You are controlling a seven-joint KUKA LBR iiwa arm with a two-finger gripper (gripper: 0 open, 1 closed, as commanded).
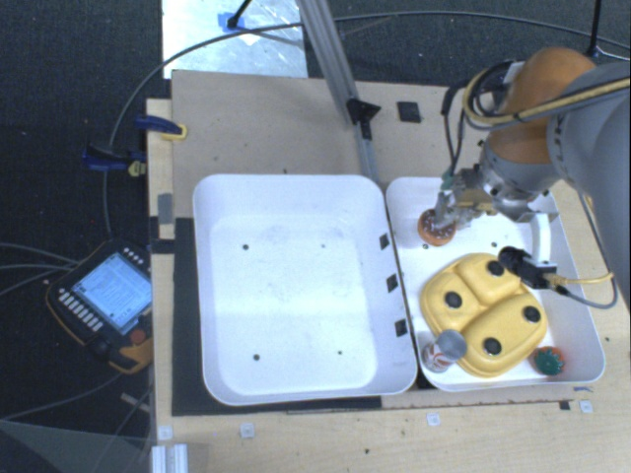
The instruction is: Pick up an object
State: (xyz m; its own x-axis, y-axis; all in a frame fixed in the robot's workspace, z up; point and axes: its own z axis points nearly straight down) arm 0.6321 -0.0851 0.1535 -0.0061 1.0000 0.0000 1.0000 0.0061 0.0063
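- Gripper (441, 215) sits low in the right bin (582, 338), at its far left corner, right over a small round brownish object (432, 230).
- Can't tell whether the gripper is spread, closed or pinching anything: the tool body hides the contact zone from this slanted top view. No claim of a grasp.
- The brownish object shows just below and slightly left of the tool tip, touching it or very nearly so. My read: this is the pick target, and the arm is at or near grasp height.
- Wrist points steeply down. That makes sense, since the shallow bin wall and the divider edge sit just left of the tool, so a vertical approach keeps clear of them.
- Large yellow moulded piece (485, 313) lies toward the near side of the tool, close but apart from it. It's bulky and domed, a poor fit for a two-finger pinch, so the small item is probably the better choice.
- Grey-capped small item (446, 348) sits further to the near side, tucked against the yellow piece and the bin corner. It's crowded and harder to reach.
- Small green-and-red object (548, 360) is well away from the tool, at the near right corner.
- Left bin (222, 363) is across the divider, left of the tool.
- Risk: the target is close to the bin wall, so a finger could land on the rim or nudge the object into the corner.
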